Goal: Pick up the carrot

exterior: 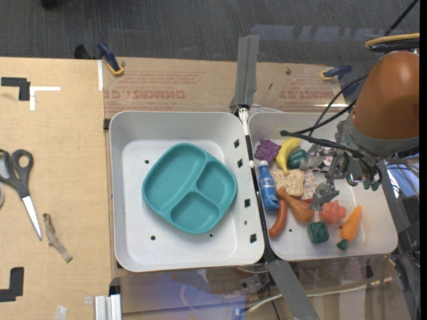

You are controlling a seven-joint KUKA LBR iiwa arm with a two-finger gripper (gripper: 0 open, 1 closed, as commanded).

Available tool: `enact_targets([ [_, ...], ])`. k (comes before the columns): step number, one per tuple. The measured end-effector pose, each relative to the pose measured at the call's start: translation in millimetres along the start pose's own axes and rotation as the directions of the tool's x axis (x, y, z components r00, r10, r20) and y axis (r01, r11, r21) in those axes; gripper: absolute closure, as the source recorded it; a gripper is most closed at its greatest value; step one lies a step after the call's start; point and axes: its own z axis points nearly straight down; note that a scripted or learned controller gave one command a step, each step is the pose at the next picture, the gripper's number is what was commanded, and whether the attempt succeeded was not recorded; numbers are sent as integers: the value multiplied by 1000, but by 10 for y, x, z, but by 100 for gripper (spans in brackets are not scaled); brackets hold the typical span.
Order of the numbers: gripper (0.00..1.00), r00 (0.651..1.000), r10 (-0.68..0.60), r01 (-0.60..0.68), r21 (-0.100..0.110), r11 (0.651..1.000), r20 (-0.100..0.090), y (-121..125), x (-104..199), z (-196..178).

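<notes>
Overhead, a wooden bench (53, 179) bears scissors (23, 185) left of the teal plate (191, 189); grey carpet lies beyond. Right of that plate, the gripper (327, 193) hangs beside the carrot (351, 222); finger spread is indiscernible.

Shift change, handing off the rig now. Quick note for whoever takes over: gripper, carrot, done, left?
Gripper: low over the right bin, among the toy food; nothing seen between its fingers.
Carrot: lies near the right bin's front right corner, beside the pink toy, just right of the gripper.
Teal plate: sits in the left bin.
Done: no pick yet.
Left: shift over the carrot, grasp, lift.
</notes>
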Motion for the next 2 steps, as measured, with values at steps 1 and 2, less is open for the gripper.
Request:
enact_targets([
  [1,0,1000,-19,19,0,1000,1,22,324,1042],
  [2,0,1000,-16,16,0,1000,0,40,345,1044],
])
